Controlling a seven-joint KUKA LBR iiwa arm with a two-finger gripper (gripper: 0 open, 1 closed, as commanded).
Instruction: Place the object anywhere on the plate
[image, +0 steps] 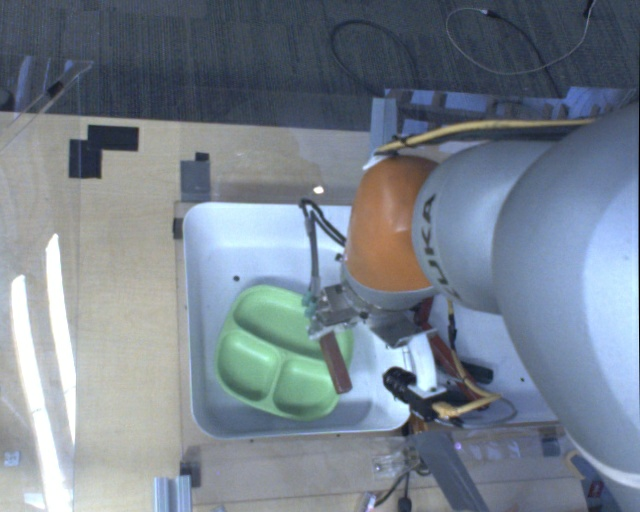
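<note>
The grey arm (520, 260) looms over the white bin (205, 300), where the green divided plate (265, 355) lies. Above the plate's right edge the gripper (325, 325) is clamped on a brown stick-like object (336, 365): probably light and stiff, best held near its upper end.

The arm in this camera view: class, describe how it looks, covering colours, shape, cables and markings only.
The arm is bulky, rounded and grey, with a glossy orange band above the wrist and dark lettering beside it. A yellow cable runs along its top; thin black cables loop near the wrist. The gripper shows metal parts and a reddish-brown finger.
</note>
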